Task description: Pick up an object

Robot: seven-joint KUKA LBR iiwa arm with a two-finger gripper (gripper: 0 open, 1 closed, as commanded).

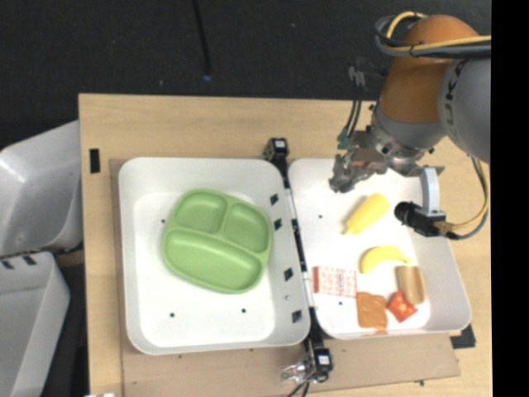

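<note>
Two shallow white bins with smooth, glossy plastic walls and rounded corners are seen side by side on a pale wooden bench. In the left bin a light green divided plate is laid, matte and rounded, with three moulded compartments.

The right bin holds the small objects. Near its centre a yellow, corn-shaped piece lies tilted, tapering toward 8 o'clock. At 6 o'clock from it, a curved yellow banana with a smooth skin is found. At the bin's 6 o'clock edge a flat white card with red print lies beside an orange, toast-like square. A brown, cylindrical roll and a small red piece are placed at 3 o'clock from these, touching each other.

The gripper, dark and metallic below the orange band, is held over the bin's 11 o'clock part, just beside the corn-shaped piece's upper end. Nothing is seen between its tips; how wide it is spread cannot be told.
</note>
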